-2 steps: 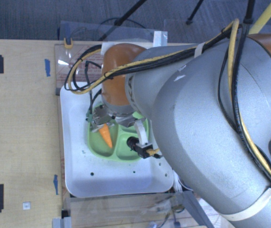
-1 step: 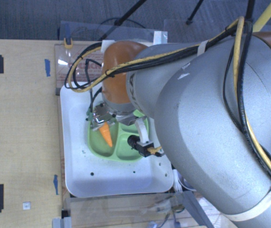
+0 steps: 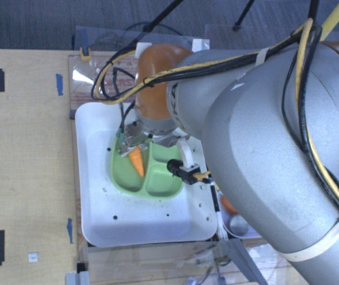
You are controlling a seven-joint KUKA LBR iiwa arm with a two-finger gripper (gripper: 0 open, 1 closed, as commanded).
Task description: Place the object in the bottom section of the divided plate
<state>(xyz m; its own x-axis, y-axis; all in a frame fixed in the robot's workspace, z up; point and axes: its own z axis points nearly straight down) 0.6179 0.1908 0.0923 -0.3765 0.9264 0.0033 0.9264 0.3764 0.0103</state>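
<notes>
Gripper (image 3: 135, 142) sits low over the far-left part of the green divided plate (image 3: 157, 186), hanging beneath the orange band (image 3: 157, 79) of the grey arm (image 3: 264, 147). Its fingers are hidden by the wrist and by the metal parts around them, so how wide they stand cannot be told, nor whether they touch anything. Just below the gripper lies an orange carrot (image 3: 136, 161), its thick end toward the gripper and its point aimed at the near side of the view. That carrot rests inside the plate, in the left-hand compartment, close beside the ridge that divides it from the right-hand one. The plate lies in the left white bin (image 3: 98, 212), in its far-right part, with dark specks scattered on the bin floor nearer the camera. A small black and yellow fitting (image 3: 187, 172) juts from the arm over the plate's right compartment. Black and yellow cables (image 3: 122, 70) loop around the wrist on the far side. To the right, under the arm, part of the second bin (image 3: 243, 233) shows an orange thing (image 3: 228, 206) and a grey thing (image 3: 238, 223), both too hidden to name.
</notes>
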